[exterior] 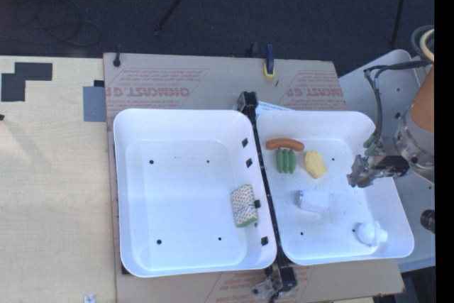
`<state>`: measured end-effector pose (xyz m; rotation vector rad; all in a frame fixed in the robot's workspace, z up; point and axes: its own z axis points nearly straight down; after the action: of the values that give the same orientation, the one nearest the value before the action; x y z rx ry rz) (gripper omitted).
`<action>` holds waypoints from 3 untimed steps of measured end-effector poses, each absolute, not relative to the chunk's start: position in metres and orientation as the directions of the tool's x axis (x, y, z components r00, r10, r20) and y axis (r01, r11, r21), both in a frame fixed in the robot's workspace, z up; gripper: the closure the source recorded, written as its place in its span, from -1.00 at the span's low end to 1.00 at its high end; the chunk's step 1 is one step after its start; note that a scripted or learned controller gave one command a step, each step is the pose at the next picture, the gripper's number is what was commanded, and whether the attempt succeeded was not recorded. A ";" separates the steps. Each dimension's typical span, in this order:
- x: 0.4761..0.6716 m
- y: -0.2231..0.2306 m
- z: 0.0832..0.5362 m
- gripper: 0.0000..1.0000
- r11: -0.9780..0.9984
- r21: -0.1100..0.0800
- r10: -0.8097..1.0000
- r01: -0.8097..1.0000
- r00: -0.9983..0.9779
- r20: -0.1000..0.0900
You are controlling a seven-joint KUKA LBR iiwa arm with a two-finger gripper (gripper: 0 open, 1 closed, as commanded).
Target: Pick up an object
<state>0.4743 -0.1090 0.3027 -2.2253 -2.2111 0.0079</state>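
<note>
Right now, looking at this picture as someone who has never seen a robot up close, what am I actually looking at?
You are looking down, at a slant, from a single camera fixed above a workbench. On the bench sit two shallow white trays side by side: the left tray and the right tray.

At the right edge of the picture is the robot arm. Its grasping end, the gripper, hangs over the right side of the right tray. Nothing can be seen held in it.

The job is to pick something up. In the right tray lie an orange sausage, a green toy, a yellow toy, a pale block and a white lump. The left tray holds a patterned sponge, near the wall between the trays.
</note>
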 end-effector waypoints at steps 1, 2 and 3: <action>0.475 -0.107 0.314 1.00 -0.002 -0.006 1.000 1.000 0.002 0.001; 0.475 -0.107 0.323 1.00 -0.002 -0.009 1.000 1.000 0.002 0.001; 0.475 -0.108 0.332 1.00 -0.001 -0.012 1.000 1.000 0.001 0.002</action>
<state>0.4755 -0.1077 0.3319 -2.2154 -2.2137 0.0105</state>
